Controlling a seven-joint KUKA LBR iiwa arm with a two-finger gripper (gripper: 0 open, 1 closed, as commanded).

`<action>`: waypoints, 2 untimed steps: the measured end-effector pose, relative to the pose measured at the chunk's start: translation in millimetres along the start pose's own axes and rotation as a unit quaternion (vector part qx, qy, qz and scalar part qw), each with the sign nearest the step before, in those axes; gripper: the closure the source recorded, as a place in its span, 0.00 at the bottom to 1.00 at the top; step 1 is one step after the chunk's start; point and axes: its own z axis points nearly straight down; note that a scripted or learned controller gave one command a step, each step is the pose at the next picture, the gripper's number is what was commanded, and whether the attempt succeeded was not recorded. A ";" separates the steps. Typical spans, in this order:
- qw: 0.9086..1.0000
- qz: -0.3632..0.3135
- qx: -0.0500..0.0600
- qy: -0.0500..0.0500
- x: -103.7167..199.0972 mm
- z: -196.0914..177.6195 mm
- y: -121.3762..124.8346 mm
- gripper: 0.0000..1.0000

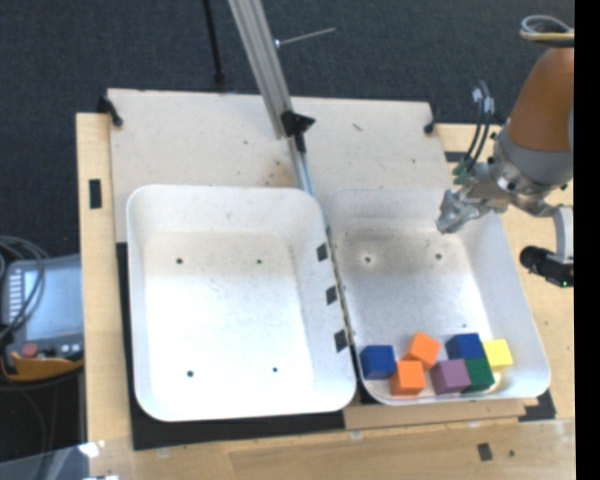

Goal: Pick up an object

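Blocks are sitting clustered at the lower edge of the right bin point(500, 268), toward the lower right of the frame: a blue block point(378, 360), two orange blocks point(424, 348) point(408, 376), a purple block point(449, 376), a green block point(479, 374), a second blue block point(466, 346) and a yellow block point(497, 353). They are lying touching or just beside one another, and the cluster is pressing close against the bin's lower wall.

Further up, the middle of the right bin is lying bare, as is the left bin point(150, 268) at centre left.

At the upper right of the frame, the gripper point(452, 216) is hanging over the right bin's upper right corner, well apart from the blocks. Whether its fingers are spread or closed I cannot tell; nothing is showing between them.

Risks, as judged: the tight packing is leaving little room for a finger to slip beside any one block, so a descent could land on top of a neighbour or push the cluster aside. The nearby bin wall could block one finger. A tilted block could slip during closing.
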 end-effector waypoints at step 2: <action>1.000 -0.001 0.004 0.001 43.0 -39.5 11.5 1.00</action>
